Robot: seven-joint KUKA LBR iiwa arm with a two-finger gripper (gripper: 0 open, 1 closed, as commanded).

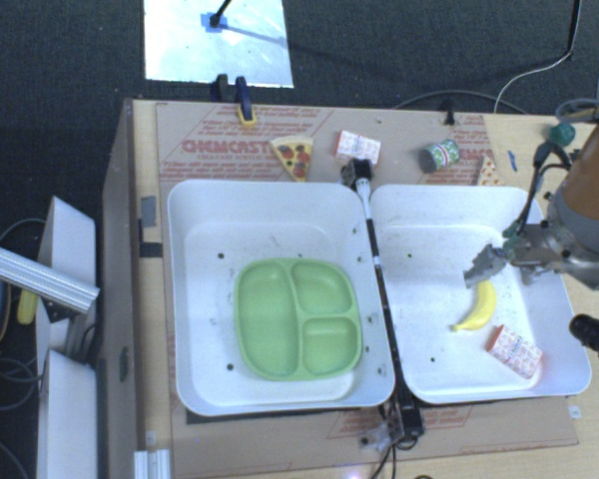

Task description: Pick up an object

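Right now the claw (487, 264) hangs over the right bin (419, 367), just above the banana (477, 309), and whether it is open or closed I cannot tell — the tip is small and grey against the white floor. The banana lies just below and a touch left of the claw, on the bin floor. A small red-and-white packet (513, 351) sits further below and to the right of the claw, near the banana but apart from it. Well away to the claw's left, in the other bin (195, 267), rests a green divided plate (299, 319).

To do this step well, I judge the claw should come straight down over the banana's thick middle, grip set across the curve rather than along it — a grab at either tapered end would likely let it slip or spin out. Keeping clear of the packet also matters.
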